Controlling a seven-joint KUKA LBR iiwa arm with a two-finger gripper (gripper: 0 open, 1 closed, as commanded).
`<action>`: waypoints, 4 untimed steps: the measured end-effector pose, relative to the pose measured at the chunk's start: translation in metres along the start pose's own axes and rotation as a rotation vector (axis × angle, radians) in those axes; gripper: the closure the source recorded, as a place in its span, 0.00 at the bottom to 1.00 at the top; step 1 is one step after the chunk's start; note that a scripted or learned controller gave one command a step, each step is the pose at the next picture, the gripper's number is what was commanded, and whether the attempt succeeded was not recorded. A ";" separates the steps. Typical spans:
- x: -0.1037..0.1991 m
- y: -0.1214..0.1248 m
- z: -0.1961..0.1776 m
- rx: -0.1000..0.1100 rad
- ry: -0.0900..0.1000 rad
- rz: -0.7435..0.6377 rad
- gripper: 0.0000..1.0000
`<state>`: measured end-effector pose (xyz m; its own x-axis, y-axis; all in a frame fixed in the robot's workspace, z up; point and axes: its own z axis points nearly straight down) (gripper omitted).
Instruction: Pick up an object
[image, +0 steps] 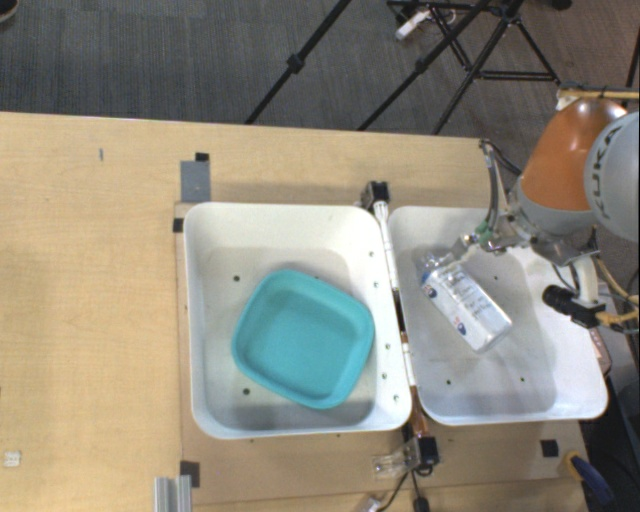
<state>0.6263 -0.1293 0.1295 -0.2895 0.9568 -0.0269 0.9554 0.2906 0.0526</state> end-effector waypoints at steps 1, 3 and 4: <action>0.000 -0.001 0.000 -0.002 0.000 -0.035 0.00; 0.001 -0.001 0.000 -0.001 0.000 -0.132 0.00; 0.004 0.000 0.000 -0.006 -0.001 -0.197 0.00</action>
<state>0.6256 -0.1257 0.1295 -0.4709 0.8814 -0.0383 0.8799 0.4723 0.0517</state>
